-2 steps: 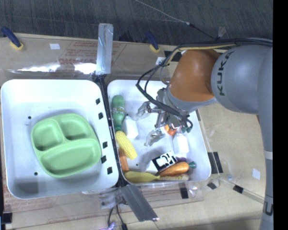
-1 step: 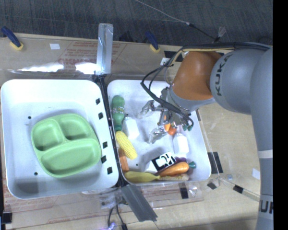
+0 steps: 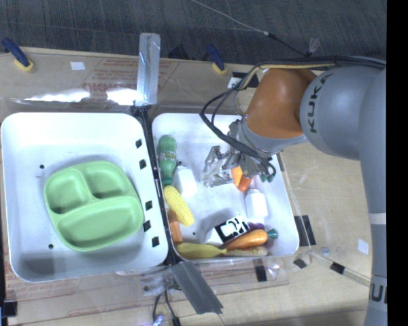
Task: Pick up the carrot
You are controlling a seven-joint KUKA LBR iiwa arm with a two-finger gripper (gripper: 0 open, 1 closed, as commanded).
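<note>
Arm over the right bin [image 3: 289,202], hand [image 3: 219,170] low among the toys.

We saw the hand hanging above the middle of the right bin, its metal fingers narrowly apart with nothing between them. The carrot [image 3: 248,238] lay near the bin's front wall, beside a black-and-white block [image 3: 231,228] and a banana [image 3: 198,250], apart from the hand. We noted a corn cob [image 3: 178,205] near the left wall. The left bin [image 3: 13,182] held a green divided plate [image 3: 94,204].
</note>
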